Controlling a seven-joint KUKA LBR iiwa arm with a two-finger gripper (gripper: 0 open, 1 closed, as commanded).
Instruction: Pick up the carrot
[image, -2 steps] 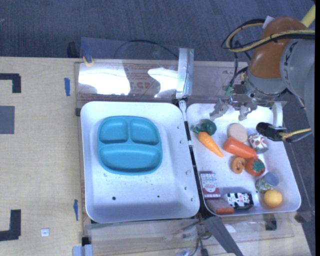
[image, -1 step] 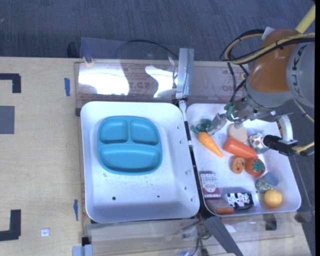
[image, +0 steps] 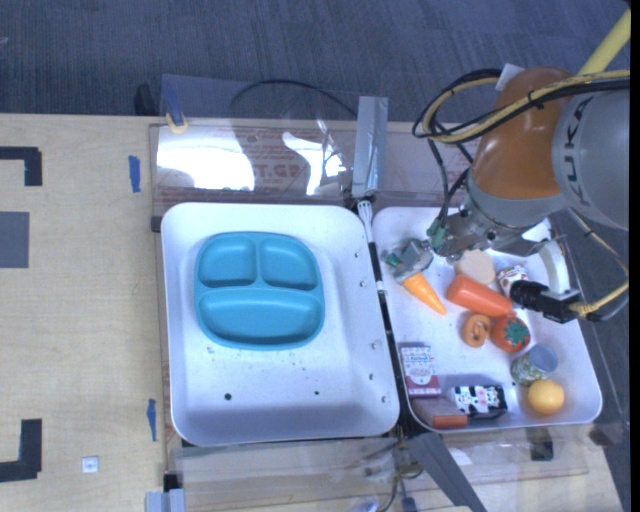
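Camera view looks down on the carrot (image: 481, 296), a fat orange one lying on its side in the right bin (image: 590, 400), near the bin's far end. Just left of it lies a small orange cone-shaped piece (image: 425, 291) with its tip pointing toward the near side. A pale roundish thing (image: 477, 267) touches the carrot on its far side. The gripper (image: 455, 238) hangs over the far left part of this bin, above a small grey and green thing (image: 405, 257), and I cannot tell how its tips are set. The grey arm (image: 600, 160) with its orange band (image: 522, 135) comes in from the right. Near the carrot on its near side sit an orange ring-shaped piece (image: 475, 330) and a red strawberry-like toy (image: 512, 335). Closer still are a yellow ball (image: 545, 397), a black and white carton (image: 475, 399) and a small red and white packet (image: 417, 365). In the left bin (image: 200, 400) rests a blue divided plate (image: 261, 288).
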